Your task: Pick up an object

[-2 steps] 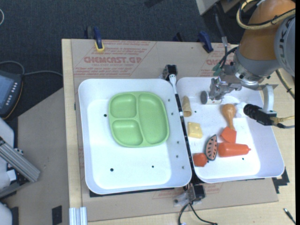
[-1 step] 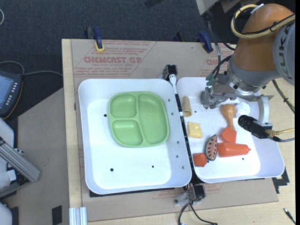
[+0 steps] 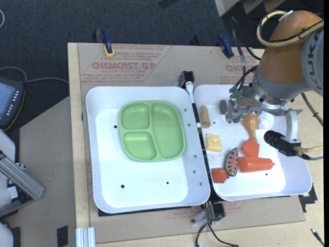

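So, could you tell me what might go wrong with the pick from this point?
Two risks, as I judge them. The toys in the right bin lie crowded: the watermelon slice touches the orange piece, so a grab may nudge or catch two. The pincer hovers near the bin's far rim, beside the bread stick, and could clip it.

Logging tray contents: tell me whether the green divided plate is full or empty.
Empty. The green plate lies flat in the left bin, all three compartments bare.
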Controlling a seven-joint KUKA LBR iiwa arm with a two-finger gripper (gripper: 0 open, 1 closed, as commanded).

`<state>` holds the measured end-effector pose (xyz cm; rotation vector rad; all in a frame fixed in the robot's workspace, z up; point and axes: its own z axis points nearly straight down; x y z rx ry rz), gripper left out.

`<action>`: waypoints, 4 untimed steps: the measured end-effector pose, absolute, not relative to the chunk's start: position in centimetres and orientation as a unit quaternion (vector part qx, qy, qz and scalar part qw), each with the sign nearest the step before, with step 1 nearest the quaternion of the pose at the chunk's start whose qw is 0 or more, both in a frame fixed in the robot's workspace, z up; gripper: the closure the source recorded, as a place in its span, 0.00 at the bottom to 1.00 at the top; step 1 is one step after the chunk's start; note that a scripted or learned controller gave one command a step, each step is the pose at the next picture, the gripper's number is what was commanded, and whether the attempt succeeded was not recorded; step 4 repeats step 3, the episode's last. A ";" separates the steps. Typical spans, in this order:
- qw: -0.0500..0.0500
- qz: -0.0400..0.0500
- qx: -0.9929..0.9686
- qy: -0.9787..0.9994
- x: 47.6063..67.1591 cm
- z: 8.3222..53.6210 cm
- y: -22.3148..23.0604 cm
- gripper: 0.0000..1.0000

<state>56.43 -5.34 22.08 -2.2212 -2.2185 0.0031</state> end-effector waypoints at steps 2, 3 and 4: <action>-0.002 -0.001 -0.707 -0.707 55.9 23.5 -4.2 1.00; 0.002 0.001 -0.707 -0.707 56.2 21.4 -4.2 1.00; 0.002 0.001 -0.707 -0.707 56.2 21.4 -4.2 1.00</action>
